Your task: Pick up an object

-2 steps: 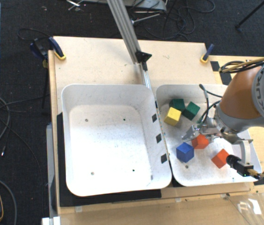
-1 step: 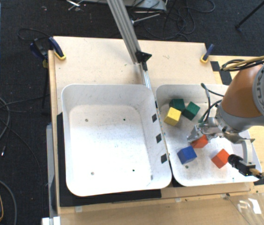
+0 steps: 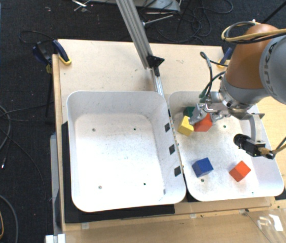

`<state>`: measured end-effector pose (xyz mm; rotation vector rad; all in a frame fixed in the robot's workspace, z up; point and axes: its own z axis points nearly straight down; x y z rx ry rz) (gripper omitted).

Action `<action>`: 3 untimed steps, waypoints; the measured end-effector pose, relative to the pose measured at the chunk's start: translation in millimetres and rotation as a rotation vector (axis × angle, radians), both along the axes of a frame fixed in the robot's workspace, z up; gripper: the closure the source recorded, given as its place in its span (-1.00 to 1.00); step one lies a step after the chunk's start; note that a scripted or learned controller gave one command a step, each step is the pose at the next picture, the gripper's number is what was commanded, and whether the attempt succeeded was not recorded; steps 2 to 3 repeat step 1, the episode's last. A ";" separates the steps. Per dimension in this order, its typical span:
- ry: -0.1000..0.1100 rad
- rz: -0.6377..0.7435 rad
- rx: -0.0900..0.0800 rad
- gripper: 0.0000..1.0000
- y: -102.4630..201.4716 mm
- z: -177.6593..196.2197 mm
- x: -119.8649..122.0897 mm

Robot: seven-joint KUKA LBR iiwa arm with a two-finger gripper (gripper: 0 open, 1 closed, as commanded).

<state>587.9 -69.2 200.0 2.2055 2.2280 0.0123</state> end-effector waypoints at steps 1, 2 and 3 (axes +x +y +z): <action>0.005 0.001 0.002 1.00 73.0 2.7 64.5; 0.005 0.001 0.002 1.00 73.0 2.7 64.5; 0.005 0.001 0.002 1.00 73.0 2.7 64.5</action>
